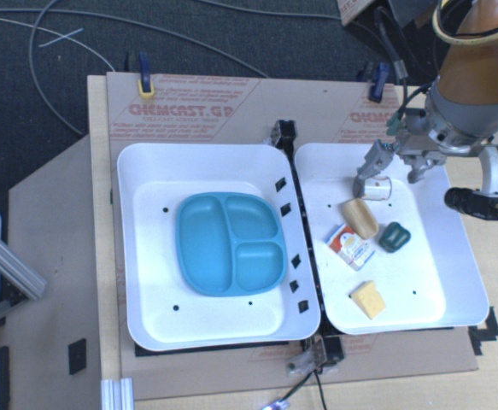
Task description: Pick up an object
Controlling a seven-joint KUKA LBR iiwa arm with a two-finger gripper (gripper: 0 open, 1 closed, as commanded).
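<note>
**Gripper low over the right bin, nothing taken yet**

In the camera view, you see the gripper (394, 171) low at the far part of the right bin (454, 301). Its two fingers stand spread apart, and I see no object between them. Take the gripper as your landmark for the rest.

Just below the left finger there is a small white piece (378, 190); it seems to touch the finger or to lie directly under it, I cannot tell which. A little nearer to you from the gripper lies a tan cylinder-like block (360, 219), tilted. Beside it, on the arm's side, sits a small dark green object (394, 237). On the other side, a flat red and white packet (351, 248) lies against the block's lower end. Further from the gripper, near the front wall of the bin, is a yellow wedge (368, 299), alone. Far from the gripper, in the left bin (137, 229), lies a blue divided tray (231, 243).

For the handling, I judge all the small things light. The tan block looks stiff and not slippery; you should take it across its short width. The packet is thin and flat, so the fingers may slide over it. The yellow wedge has sloped faces and free room around; take it on its parallel sides.
</note>
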